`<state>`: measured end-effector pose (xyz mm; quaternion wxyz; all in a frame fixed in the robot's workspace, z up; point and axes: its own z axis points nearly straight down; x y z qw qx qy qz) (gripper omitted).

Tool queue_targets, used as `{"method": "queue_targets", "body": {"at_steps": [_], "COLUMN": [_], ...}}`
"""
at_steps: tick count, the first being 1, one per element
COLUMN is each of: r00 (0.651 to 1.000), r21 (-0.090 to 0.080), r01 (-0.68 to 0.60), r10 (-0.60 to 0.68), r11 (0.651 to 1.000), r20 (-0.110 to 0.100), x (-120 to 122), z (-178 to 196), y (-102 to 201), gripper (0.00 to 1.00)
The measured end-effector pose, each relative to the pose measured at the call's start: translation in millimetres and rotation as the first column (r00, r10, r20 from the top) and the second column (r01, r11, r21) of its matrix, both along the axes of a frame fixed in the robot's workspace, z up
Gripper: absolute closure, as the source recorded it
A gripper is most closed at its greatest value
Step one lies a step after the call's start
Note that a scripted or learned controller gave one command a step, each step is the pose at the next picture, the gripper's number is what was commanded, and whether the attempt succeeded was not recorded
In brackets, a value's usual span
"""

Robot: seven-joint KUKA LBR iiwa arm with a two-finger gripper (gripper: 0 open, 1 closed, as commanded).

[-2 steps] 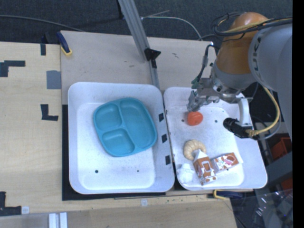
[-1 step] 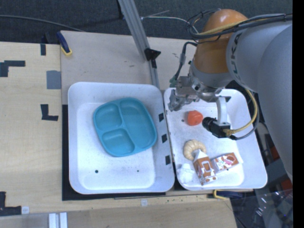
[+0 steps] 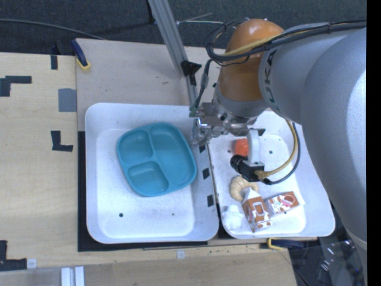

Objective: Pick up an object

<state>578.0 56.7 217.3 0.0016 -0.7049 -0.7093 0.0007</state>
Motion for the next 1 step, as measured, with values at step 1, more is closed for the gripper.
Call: {"method": "queue_targets", "body": {"at_steps": [1], "r00": [1.0], "r21": [0.0], "r01": [0.0], "r10": [0.0], "r11": [1.0], "r20": [0.002], "x": [-2.9], "z": [16.1], "y": [44.2], "gripper": [1.0]}}
